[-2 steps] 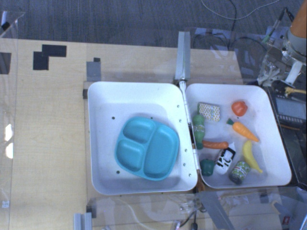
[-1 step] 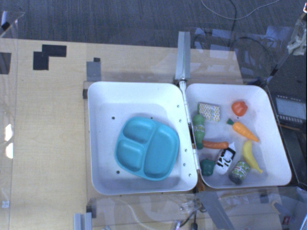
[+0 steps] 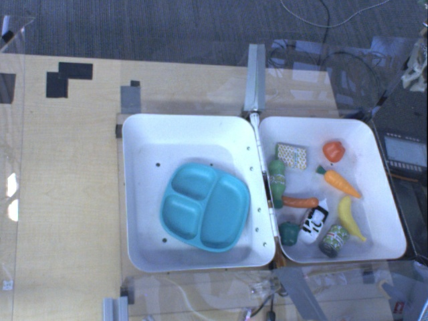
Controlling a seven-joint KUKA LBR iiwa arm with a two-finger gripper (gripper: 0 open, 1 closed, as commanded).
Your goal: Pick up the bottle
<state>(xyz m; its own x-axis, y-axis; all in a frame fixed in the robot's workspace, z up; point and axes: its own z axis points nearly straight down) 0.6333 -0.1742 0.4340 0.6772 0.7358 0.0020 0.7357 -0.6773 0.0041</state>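
In the right bin, a green bottle lies against the left wall with its long axis running front to back. A patterned packet sits just behind and to the right of it. An orange-red chili-like piece lies just in front of it. Nothing is touching the bottle from above.
The right bin also holds a red tomato, a carrot, a banana, a black-and-white carton, a green can and a dark teal cup. A blue divided plate lies in the left bin.
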